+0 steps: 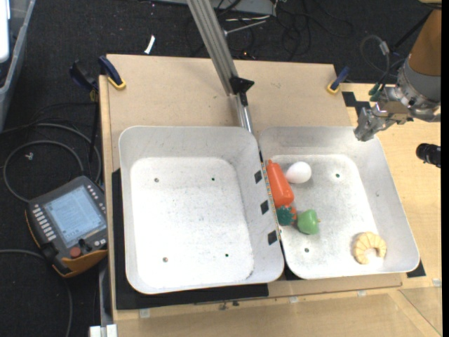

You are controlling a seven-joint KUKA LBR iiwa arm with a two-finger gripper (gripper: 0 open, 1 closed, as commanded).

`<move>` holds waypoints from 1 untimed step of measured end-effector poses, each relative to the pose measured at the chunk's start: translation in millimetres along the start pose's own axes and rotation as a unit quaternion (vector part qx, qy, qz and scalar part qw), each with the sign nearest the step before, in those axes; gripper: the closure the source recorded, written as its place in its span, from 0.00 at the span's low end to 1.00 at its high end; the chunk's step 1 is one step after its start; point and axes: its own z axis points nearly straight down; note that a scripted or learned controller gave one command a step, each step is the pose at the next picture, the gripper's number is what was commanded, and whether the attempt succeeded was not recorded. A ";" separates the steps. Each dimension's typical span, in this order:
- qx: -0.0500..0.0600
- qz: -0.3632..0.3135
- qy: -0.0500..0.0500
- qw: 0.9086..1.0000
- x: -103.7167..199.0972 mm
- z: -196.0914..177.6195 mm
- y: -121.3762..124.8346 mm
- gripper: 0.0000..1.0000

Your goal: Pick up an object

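The right bin (pixel 393 188) holds four things. An orange carrot-shaped toy (pixel 279 183) lies along its left wall. A white egg (pixel 299 172) rests just right of the carrot. A green pepper-like toy (pixel 307 221) sits below them, with a small dark green piece (pixel 285 215) beside it. A tan croissant-like toy (pixel 369 247) lies near the front right corner. My gripper (pixel 365 130) hangs over the right bin's back right rim, apart from every object, with nothing seen between its fingers.
The left bin (pixel 133 188) stands beside the right one on the wooden bench. A slanted metal pole (pixel 214 37) crosses the back of the bench. Yellow clamps (pixel 112 76) sit at the back corners. A teach pendant (pixel 69 220) lies on the floor to the left.
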 end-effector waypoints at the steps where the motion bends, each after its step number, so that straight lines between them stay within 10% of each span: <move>1: 0.003 -0.003 0.002 1.000 57.2 -7.5 -1.3 1.00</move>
